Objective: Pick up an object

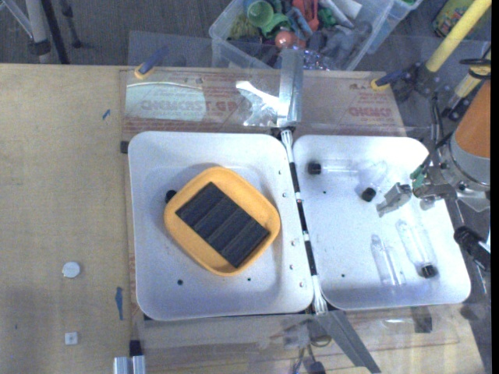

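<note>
a wooden bench (54,170) is seen from above at a slant, with 2 shallow white bins set side by side on it. the left bin (148,209) holds a yellow, rounded square object (221,220) with a dark ribbed panel on its top; it lies near the middle of that bin, turned at an angle, and a small black part (170,196) shows at its upper left edge. the right bin (343,263) holds several clear plastic tubes with black caps: 1 tube (335,166) lies near the bin's upper left, a 2nd (374,184) lies just right of it, a 3rd (385,260) lies toward the lower middle, and a 4th (415,248) lies beside that one, nearer the right edge. the arm is seen reaching in from the right, with its orange band (475,127) at the frame's edge. the gripper (399,195) is placed over the right bin's upper right part, just beside the 2nd tube; nothing can be seen held by it, and how the tool is set cannot be told. a clear tub of mixed coloured toys (312,14) is seen beyond the bench, and a small white disc (71,269) lies on the bench at far left.
</note>
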